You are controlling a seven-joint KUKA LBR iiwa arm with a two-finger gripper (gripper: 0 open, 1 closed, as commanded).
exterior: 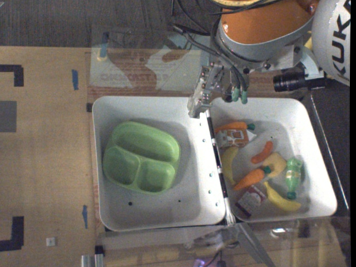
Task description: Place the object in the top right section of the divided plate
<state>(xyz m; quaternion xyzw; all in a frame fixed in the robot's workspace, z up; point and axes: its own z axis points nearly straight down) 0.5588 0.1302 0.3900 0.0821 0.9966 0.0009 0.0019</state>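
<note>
Hovering above the bins' shared wall, your gripper [201, 105] hides its fingers' state. Pick one object, perhaps the carrot [251, 178] right of that wall; the divided plate [142, 157] lies left.

Green divided plate [142, 157] in left bin [111, 204], toy food in right bin [317, 166]; gripper [201, 102] above the bins' shared edge

Grey arm [261, 43] with orange band, black cables, white lettered housing.

A pale wooden worktop [44, 166] with black markings [12, 75] and blue tape strips [74, 80] meets dark grey carpet [83, 13] beyond its far edge.
</note>
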